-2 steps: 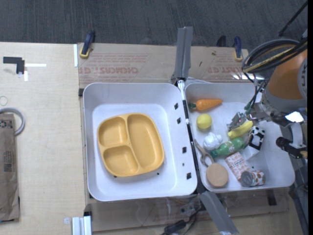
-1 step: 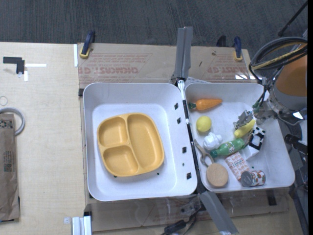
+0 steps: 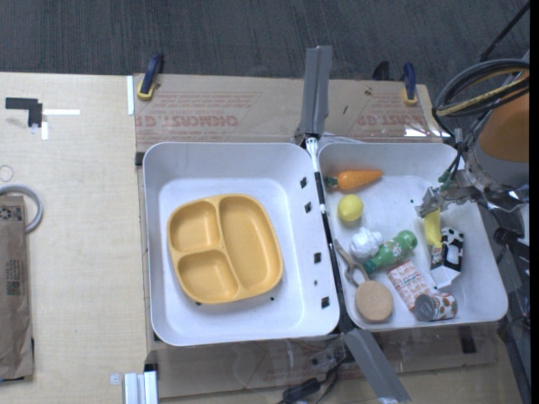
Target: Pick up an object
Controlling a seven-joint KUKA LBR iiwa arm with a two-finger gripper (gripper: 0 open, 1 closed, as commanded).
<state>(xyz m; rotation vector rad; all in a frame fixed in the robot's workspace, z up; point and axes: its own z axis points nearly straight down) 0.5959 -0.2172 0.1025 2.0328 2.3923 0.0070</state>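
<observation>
My gripper (image 3: 431, 200) hangs over the right side of the right bin (image 3: 480, 310), reaching in from the right edge. Directly under and just in front of it lies a yellow banana-like piece (image 3: 432, 228). A black-and-white object (image 3: 452, 248) lies beside that on the right. Further left in the same bin are an orange carrot (image 3: 359, 178), a yellow lemon (image 3: 350, 208), a white lump (image 3: 365, 242), a green bottle (image 3: 392, 250), a tan disc (image 3: 374, 301), a pink box (image 3: 407, 282) and a grey can (image 3: 428, 307).
The left bin (image 3: 160, 225) holds a yellow divided plate (image 3: 224, 247). A grey divider bar (image 3: 317, 91) rises between the bins at the back. Cardboard with blue clamps (image 3: 152, 76) lies behind the bins. A brown bag (image 3: 13, 284) rests on the bench at far left.
</observation>
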